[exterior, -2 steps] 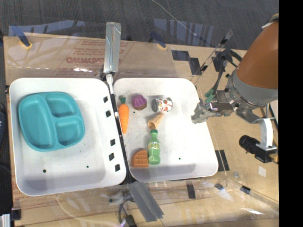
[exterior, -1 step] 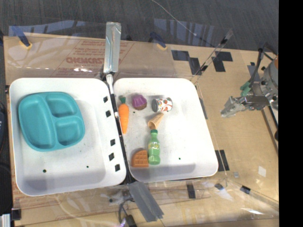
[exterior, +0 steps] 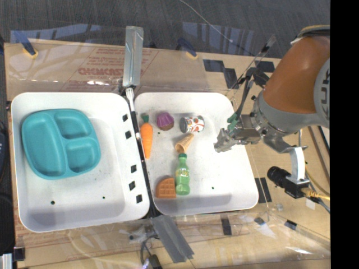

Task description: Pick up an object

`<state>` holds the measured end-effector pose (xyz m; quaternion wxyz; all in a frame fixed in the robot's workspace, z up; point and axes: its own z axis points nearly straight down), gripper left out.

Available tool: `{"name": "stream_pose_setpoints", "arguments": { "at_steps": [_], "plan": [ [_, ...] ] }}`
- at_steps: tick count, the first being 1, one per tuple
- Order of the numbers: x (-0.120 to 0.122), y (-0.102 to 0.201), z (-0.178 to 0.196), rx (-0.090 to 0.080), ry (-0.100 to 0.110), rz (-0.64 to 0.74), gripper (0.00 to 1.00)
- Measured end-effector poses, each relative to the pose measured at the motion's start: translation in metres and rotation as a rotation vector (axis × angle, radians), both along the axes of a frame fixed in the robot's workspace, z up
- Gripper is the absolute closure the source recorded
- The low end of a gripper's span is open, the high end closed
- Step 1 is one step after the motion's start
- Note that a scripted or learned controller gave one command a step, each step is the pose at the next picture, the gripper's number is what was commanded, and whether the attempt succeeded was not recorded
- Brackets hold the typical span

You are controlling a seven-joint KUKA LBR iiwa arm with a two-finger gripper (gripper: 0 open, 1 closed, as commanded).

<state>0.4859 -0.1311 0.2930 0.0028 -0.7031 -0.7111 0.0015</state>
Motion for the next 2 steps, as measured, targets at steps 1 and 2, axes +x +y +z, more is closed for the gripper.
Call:
{"name": "stream_pose_setpoints", "arguments": {
  "at_steps": [1,2],
  "plan": [
    [-0.009,-0.050,0.091,-0.005,-0.013,-0.007,1.00],
    [-0.009,-0.024,-0.015,0.000,0.003,-0.003,1.00]
  ]
}}
